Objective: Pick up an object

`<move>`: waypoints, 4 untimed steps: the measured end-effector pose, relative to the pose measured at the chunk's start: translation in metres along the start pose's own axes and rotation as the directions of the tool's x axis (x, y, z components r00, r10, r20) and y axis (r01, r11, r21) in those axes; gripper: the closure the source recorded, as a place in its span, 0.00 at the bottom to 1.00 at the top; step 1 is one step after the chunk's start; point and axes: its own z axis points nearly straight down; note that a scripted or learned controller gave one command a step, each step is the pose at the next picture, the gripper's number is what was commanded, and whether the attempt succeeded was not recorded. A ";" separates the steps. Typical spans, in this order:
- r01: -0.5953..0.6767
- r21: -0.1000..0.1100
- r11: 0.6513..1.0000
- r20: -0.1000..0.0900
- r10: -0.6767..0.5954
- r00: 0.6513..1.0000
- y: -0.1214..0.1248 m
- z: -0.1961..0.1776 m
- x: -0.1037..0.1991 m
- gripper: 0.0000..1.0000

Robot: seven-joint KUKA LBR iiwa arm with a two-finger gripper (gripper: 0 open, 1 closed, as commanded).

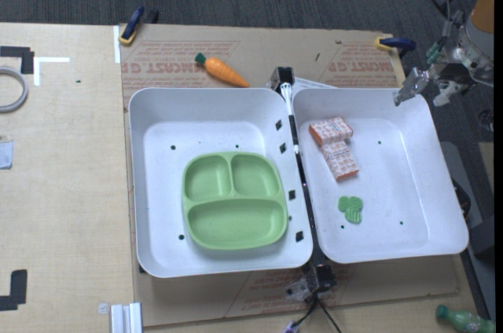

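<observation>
Jaws far from tan speckled block (330, 130)

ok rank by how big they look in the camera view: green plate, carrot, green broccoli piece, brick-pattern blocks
1. green plate
2. brick-pattern blocks, taken as a pair
3. carrot
4. green broccoli piece
The blocks and carrot look close, so that order is unsure.

Two white bins sit side by side, the left bin (157, 166) touching the right bin (409, 166) along a middle seam. A black clip (282, 77) sits at the seam's far end and another (318, 276) at its near end. Both bins rest on cardboard (259, 49) laid over a wooden bench (63, 190). A toy carrot (222, 70) lies on the cardboard just beyond the left bin. Blue clamps grip the cardboard's far corners, one on the left (132, 25) and one on the right (394, 44). A tape roll (26, 90) lies at the bench's left edge. A green bottle (464, 317) lies at the near right.
</observation>
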 end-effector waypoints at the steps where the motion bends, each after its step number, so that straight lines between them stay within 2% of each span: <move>1: 0.065 -0.001 0.998 0.000 -0.065 0.998 0.017 0.128 0.058 0.00; 2: -0.245 -0.011 0.969 -0.002 0.245 0.969 -0.057 0.133 0.108 0.00; 3: -0.266 0.002 0.964 -0.001 0.266 0.964 -0.115 0.138 0.115 0.00; 4: -0.268 0.002 0.964 -0.001 0.268 0.964 -0.115 0.129 0.115 1.00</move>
